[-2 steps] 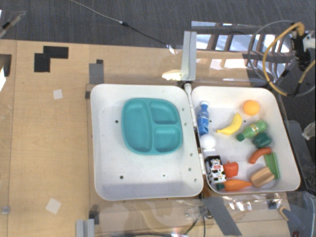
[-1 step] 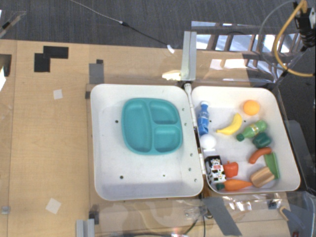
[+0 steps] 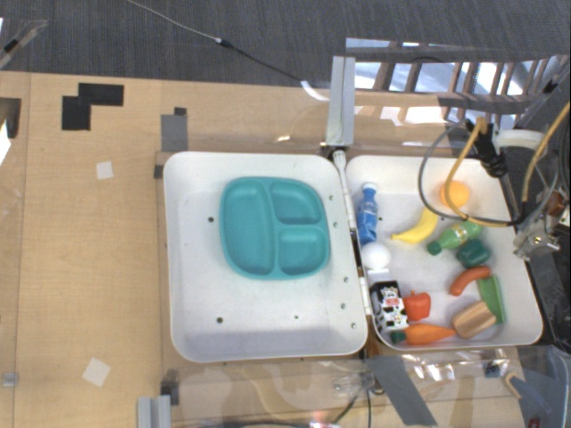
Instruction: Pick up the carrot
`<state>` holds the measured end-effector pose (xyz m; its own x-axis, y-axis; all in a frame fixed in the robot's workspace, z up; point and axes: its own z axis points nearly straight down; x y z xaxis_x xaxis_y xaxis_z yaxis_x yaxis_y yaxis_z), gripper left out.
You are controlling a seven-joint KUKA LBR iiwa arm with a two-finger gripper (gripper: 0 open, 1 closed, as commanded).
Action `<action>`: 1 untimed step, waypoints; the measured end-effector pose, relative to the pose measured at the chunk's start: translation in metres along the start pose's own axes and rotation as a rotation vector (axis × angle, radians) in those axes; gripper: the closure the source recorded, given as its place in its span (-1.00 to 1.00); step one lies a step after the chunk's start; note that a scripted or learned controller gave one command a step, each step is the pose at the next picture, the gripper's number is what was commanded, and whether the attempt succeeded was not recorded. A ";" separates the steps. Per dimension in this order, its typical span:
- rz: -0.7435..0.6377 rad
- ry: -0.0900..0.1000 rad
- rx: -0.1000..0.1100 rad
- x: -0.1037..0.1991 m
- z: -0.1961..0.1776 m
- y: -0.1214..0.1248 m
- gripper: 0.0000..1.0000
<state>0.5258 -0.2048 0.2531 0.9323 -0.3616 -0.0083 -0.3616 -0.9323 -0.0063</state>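
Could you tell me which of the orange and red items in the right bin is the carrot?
The carrot is the long, tapered orange piece lying along the right bin's front wall, beside the cow-patterned carton. The orange ball is round, and the red chilli is darker and curved.

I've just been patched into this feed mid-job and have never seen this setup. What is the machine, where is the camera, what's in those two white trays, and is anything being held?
One fixed camera looks down at a slant on a wooden bench with two shallow white bins. The left bin holds a teal divided plate. The right bin holds toy food: a blue bottle, a white ball, a banana, an orange fruit, green vegetables, a small cow-patterned box, a bread piece and the carrot near its front edge. The machine is a robot arm entering from the right edge, with cables. Its hand is not clear enough here to judge. The carrot lies in the bin, not lifted.
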 end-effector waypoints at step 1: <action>-0.136 0.024 0.000 -0.020 -0.102 0.009 1.00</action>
